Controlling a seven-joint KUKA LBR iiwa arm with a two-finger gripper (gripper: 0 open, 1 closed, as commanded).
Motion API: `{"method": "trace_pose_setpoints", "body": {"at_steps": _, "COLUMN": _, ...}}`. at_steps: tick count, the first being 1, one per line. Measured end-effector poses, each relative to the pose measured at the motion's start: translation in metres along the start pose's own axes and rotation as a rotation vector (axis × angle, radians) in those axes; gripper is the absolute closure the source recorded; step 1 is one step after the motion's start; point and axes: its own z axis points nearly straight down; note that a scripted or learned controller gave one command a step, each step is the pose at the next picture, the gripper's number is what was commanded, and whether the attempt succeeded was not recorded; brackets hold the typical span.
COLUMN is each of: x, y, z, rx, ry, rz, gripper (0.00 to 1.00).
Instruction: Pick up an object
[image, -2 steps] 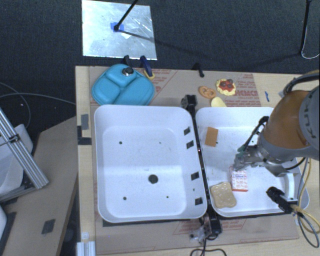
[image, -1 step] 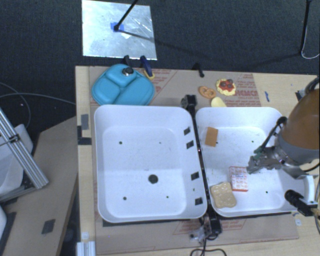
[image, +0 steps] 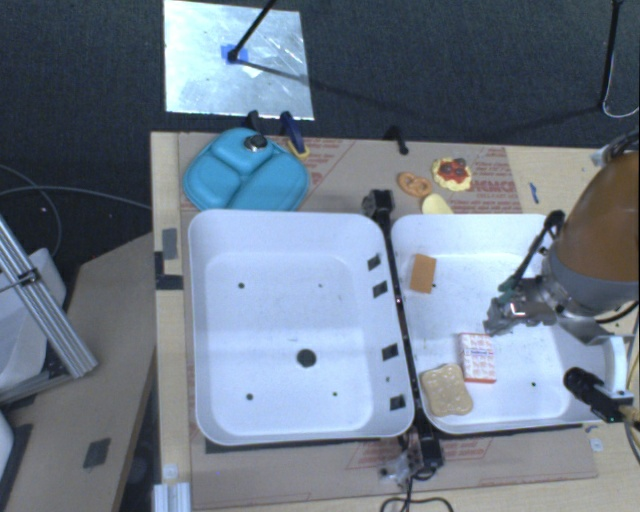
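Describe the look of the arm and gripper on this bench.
The arm is bulky and rounded, orange-brown on top with a grey section beneath. A thin black cable runs along it to a small metallic grey gripper. Finger detail is too blurred to make out.

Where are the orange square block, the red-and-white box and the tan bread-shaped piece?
Orange square block (image: 423, 273): camera view, centre of its top face.
Red-and-white box (image: 478, 358): camera view, middle of its label.
Tan bread-shaped piece (image: 446, 390): camera view, its centre.
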Motion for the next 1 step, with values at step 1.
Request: {"method": "trace_pose_setpoints", "body": {"at_steps": 1, "x": 0.0618, "y": -0.0073, "z": 0.0186, "rx": 0.005, "ry": 0.003, "rz": -0.003, "gripper": 1.0}}
